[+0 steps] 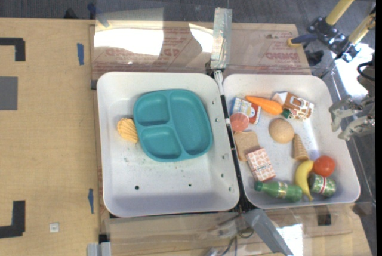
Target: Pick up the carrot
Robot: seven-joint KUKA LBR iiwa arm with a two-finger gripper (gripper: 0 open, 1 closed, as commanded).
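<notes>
Toward the back of the right bin (pixel 349 186), the carrot (pixel 265 105) lies on its side, tip pointing left, its green end touching a small carton (pixel 298 107) and its underside close to a white packet (pixel 244 110). I read that crowding as the main snag: a grasp across the orange body looks cleanest. My gripper (pixel 348 120) hangs just outside the bin's right wall, well apart from the carrot, carrying nothing; I cannot tell how wide it stands. Left bin (pixel 119 189) holds a teal tray (pixel 173 124).

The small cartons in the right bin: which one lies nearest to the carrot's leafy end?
The brown and white carton at the bin's far side; the carrot's green tip almost touches it. The pink patterned carton lies nearer the camera.
</notes>
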